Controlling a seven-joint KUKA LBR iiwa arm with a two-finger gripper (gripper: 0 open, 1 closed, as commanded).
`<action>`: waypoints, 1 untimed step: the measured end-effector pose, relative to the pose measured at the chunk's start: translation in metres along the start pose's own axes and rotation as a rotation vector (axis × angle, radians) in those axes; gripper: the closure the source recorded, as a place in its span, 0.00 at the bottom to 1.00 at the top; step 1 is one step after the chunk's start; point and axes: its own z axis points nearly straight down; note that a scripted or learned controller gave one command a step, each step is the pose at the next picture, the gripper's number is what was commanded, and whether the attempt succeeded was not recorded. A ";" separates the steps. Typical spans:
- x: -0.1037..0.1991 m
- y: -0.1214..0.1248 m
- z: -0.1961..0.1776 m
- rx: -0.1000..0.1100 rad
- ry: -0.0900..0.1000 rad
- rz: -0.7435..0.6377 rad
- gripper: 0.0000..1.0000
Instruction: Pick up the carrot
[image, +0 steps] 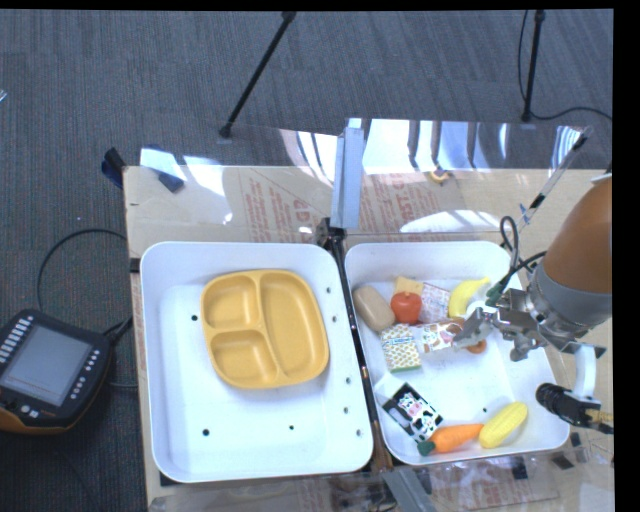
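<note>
Carrot (456, 437) near front rim, lying left-right, green top left; end effector (470, 333) state unclear.

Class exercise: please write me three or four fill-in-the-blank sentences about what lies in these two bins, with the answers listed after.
1. The yellow divided plate lies in the ____ bin.
2. The carrot lies at the near edge of the right bin, beside the ear of ____.
3. The plate has ____ compartments.
4. The gripper hovers over the ____ bin.

Answers: left; corn; three; right
</note>
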 end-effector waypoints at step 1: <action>0.031 -0.053 0.010 0.008 0.000 0.210 0.00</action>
